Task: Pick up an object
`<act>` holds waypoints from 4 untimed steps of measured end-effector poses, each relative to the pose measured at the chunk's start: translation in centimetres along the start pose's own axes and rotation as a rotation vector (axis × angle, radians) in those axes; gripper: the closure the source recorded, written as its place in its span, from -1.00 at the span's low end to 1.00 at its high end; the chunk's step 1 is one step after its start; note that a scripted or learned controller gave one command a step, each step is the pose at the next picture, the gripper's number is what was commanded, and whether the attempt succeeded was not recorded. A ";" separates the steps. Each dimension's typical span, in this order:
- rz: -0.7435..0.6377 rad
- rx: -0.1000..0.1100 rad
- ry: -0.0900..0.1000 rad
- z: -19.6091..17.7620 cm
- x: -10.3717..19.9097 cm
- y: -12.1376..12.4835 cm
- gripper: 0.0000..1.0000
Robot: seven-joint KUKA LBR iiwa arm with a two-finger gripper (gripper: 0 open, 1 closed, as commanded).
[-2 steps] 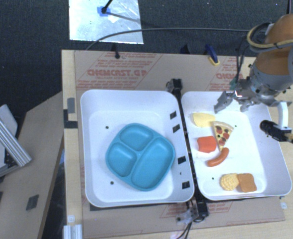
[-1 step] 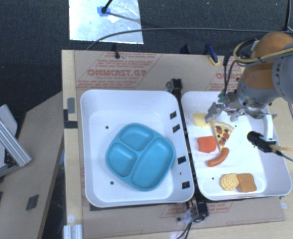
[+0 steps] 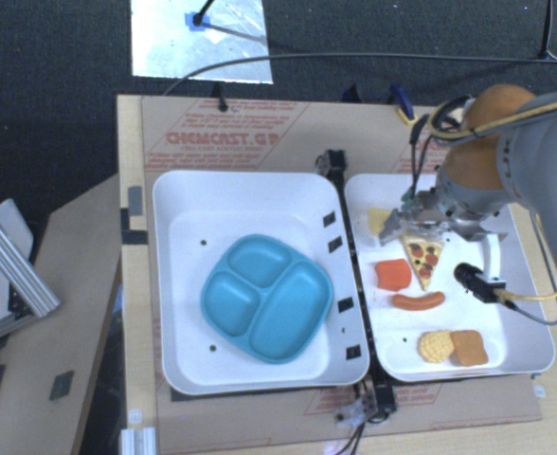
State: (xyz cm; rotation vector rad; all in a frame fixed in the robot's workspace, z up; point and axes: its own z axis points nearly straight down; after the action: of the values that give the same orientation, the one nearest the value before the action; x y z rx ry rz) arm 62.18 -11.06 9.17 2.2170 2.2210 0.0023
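Cookies [image 3: 453, 347] sit at the front of the right bin [image 3: 534, 349]; further back the pizza slice [image 3: 423, 258] lies right under the gripper [image 3: 413, 222], tip pointing toward the camera; can't tell how the gripper's set.

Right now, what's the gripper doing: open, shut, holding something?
Gripper: low over the right bin, by the pizza slice and the pale yellow wedge. Open or shut cannot be told, and no grasp is visible.
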 end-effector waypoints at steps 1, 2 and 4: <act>0.001 -0.010 -0.004 -1.6 -0.2 0.3 1.00; -0.003 -0.005 0.000 -8.0 -0.1 0.9 1.00; -0.004 0.000 0.001 -15.5 0.0 1.5 1.00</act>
State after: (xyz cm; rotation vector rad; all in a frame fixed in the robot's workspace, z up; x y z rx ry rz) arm 63.61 -11.08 24.69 2.2133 2.2252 0.0033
